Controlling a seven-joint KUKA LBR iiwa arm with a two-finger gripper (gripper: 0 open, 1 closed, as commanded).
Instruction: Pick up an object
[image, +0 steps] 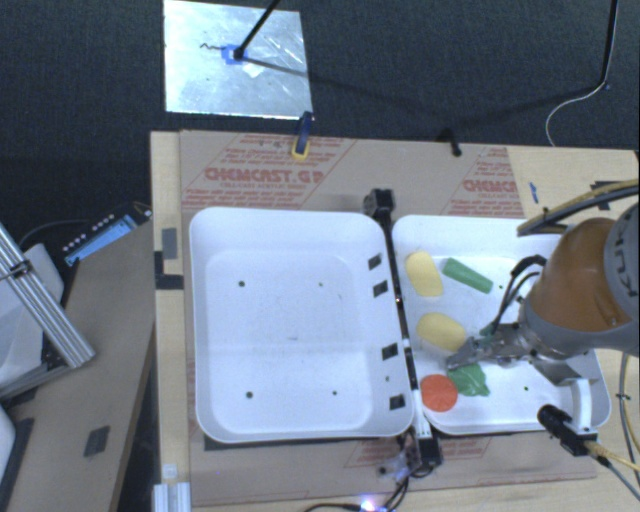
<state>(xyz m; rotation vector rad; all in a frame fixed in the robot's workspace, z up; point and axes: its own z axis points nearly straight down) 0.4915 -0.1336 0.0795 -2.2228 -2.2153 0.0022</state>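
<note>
Over the right bin (500, 425), the gripper (468, 357) hangs low above a crumpled green piece (470, 380), beside a round red-orange object (438, 393); its grasp cannot be told. Two smooth yellow lumps (424, 274) and a green bar (467, 275), angled down-right, lie nearby. Cardboard (262, 172) reads "CHEMCAST GP".

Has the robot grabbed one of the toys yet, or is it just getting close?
Just getting close. Done so far: the arm has reached into the right bin, and the gripper is low beside the green toy, near the red ball and a yellow piece. In hand: nothing that I can see. Left: closing on a toy and lifting it off the bin floor.
</note>
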